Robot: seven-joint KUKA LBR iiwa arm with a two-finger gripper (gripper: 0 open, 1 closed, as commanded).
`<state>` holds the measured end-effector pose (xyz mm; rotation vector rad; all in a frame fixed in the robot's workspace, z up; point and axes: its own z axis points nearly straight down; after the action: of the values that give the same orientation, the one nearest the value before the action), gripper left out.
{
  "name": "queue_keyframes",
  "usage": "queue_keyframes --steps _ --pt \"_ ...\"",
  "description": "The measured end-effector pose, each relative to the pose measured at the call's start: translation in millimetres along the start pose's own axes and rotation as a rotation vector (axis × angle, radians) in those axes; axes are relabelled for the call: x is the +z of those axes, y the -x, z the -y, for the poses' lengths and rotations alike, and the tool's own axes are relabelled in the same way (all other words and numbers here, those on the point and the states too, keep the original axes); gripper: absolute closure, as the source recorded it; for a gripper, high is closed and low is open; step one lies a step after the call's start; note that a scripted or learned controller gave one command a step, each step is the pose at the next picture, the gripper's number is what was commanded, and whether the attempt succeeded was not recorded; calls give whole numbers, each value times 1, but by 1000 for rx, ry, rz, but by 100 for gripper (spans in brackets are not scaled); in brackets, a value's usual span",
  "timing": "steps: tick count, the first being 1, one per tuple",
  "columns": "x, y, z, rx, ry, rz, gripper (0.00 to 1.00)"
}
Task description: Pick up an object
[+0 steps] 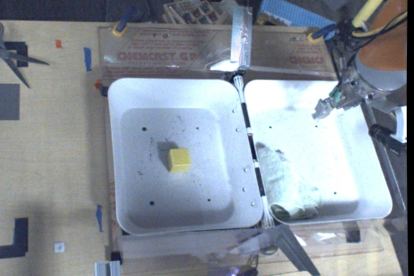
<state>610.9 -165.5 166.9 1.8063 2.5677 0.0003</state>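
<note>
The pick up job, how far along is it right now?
Nothing looks picked yet. The yellow block lies on the floor of the left bin, and a rolled grey cloth lies along the left side of the right bin. The gripper sits over the right bin's upper right part, apart from both things, with nothing seen between its fingers. Reaching, gripping and lifting are all left.

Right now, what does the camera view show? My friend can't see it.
A small yellow block sits in the left white bin, and a rolled whitish cloth lies in the right bin. The robot's end effector hovers over the right bin's far side, holding nothing.
</note>
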Motion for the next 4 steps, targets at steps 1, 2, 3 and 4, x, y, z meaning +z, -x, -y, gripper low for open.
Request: queue_keyframes --steps 1,2,3,4 --pt "-18 45 10 44 0 1 100" --pt "-46 41 59 -161 -2 -2 100" --pt "6 58 9 -331 2 1 100" --pt "-42 34 43 -25 -2 -2 100"
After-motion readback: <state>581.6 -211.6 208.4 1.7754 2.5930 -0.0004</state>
